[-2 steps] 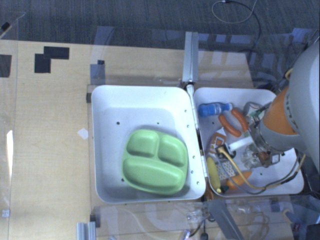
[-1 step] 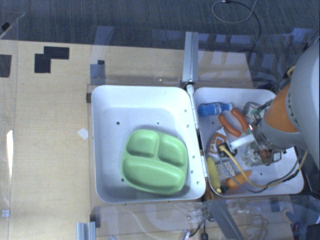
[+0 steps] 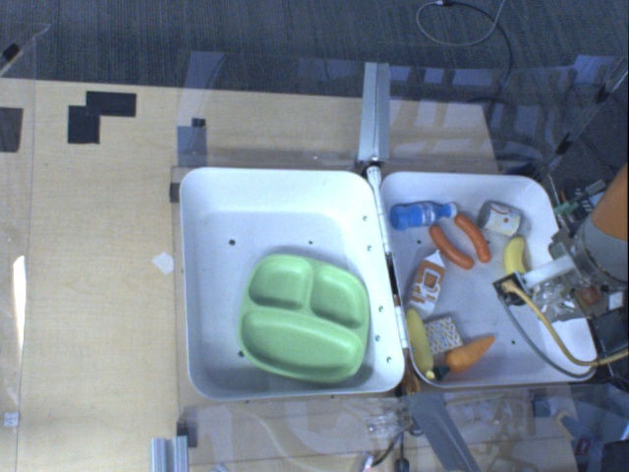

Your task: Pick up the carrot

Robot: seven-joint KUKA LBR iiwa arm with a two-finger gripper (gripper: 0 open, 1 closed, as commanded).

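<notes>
Carrot [image 3: 472, 350]: one, at the right bin's [image 3: 488, 308] near edge, beside a checkered packet [image 3: 443, 333] and one banana [image 3: 417, 336]. Two sausages [image 3: 451, 247] lie behind. The pincer [image 3: 568, 299] is to the right; whether it is apart or together cannot be told.

Carrot [image 3: 472, 351] dark end indistinct (arm [image 3: 609, 219] cut off at right).

The pale wooden worktop [image 3: 88, 293] carries 2 shallow white bins set close side by side: the left bin [image 3: 221, 214] and the right bin [image 3: 472, 298]. Black angular patches [image 3: 98, 114] mark its far left part.
</notes>
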